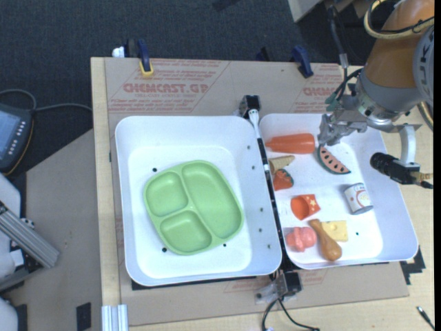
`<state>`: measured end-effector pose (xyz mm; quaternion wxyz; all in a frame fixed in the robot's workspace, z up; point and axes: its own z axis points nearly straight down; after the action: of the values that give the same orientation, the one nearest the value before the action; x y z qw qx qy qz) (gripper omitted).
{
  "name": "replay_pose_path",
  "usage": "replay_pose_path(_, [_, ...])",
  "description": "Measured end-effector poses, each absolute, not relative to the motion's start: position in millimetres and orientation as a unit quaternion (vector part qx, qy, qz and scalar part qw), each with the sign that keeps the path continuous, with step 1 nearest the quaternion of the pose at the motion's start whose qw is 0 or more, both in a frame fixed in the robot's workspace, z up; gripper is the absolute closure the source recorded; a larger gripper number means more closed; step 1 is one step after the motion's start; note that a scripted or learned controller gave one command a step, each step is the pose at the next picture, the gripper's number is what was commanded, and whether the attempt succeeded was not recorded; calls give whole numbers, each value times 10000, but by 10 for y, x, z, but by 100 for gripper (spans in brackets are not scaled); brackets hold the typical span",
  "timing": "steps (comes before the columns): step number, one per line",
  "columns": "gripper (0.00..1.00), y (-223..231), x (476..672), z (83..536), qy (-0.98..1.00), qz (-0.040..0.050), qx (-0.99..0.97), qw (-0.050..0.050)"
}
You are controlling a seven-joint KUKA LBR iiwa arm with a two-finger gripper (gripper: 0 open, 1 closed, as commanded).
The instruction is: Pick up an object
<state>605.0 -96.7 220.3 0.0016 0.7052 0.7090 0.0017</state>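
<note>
Beside your hand (329,135), grip state unclear, carrot (291,143) and watermelon slice (333,161) crowded close; you risked nudging both.

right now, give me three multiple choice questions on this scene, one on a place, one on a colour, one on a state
1. Where is the green divided plate?
A. left bin
B. right bin
C. on the bench outside the bins

2. What colour is the long carrot-like piece at the right bin's far end?
A. blue
B. orange
C. white

3. How does the small can lie?
A. stacked on the plate
B. between the gripper's fingers
C. loose on the bin floor

Answers: 1 A, it sits in the left bin. 2 B, it is orange. 3 C, it rests apart from the gripper.
</note>
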Motion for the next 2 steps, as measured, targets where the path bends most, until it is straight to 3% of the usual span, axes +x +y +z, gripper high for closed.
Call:
replay_pose_path(1, [100, -877, 6324, 2334, 7081, 16, 7061, 24])
replay_pose_path(2, [100, -900, 6283, 2346, 7073, -2, 7069, 4])
